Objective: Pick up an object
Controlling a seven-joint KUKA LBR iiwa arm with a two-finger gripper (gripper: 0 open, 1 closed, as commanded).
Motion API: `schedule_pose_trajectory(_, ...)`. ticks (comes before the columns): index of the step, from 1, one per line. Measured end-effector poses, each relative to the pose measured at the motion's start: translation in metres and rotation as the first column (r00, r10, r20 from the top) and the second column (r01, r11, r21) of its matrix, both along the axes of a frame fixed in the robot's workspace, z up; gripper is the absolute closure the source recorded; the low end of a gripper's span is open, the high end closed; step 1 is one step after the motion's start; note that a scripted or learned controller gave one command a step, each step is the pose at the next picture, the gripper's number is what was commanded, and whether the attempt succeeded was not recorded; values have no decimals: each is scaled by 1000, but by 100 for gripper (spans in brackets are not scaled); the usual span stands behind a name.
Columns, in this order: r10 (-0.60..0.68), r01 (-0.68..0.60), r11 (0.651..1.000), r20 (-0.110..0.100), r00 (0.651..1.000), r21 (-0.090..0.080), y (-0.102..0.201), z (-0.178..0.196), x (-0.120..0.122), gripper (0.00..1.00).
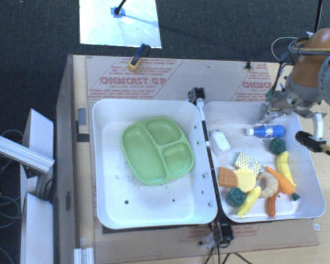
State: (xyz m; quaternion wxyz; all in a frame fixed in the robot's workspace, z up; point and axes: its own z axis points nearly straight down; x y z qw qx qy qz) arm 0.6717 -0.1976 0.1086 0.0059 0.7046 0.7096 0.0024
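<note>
- The blue and white bottle (267, 131) lies on its side near the back of the right bin (313, 202), and it looks like the toy closest to the gripper.
- The gripper (270, 111) hangs just behind the bottle, near the bin's back wall. Its two thin fingers look a little way apart, and there is nothing between them.
- I think the picking up has not started yet. The arm is low by the bin but holds no toy.
- Next, I think the gripper has to come a bit forward over the bottle, go down, and close on its middle. The bottle is round, so it could roll away.
- A dark green ball (277, 145) sits just beside the bottle and may get bumped.
- A white block (220, 141) lies well off to the left.
- More toy food is piled at the front: a banana (285, 167), a carrot (281, 182), a cracker (226, 177) and a yellow slice (245, 178).
- The left bin (107, 213) holds a green tray (157, 150) with three parts.
</note>
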Motion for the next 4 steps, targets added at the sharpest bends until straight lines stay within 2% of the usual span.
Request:
schedule_pose_trajectory(1, 0, 0, 1000, 0, 1000, 0, 0, 0, 0, 0)
schedule_pose_trajectory(2, -3, 3, 1000, -10, 1000, 5, 41, -24, -2, 0)
schedule_pose_trajectory(3, -1, 1, 1000, -5, 1000, 4, 41, -12, -1, 100)
schedule_pose_trajectory(4, -1, 1, 1000, -5, 1000, 4, 41, -12, -1, 0)
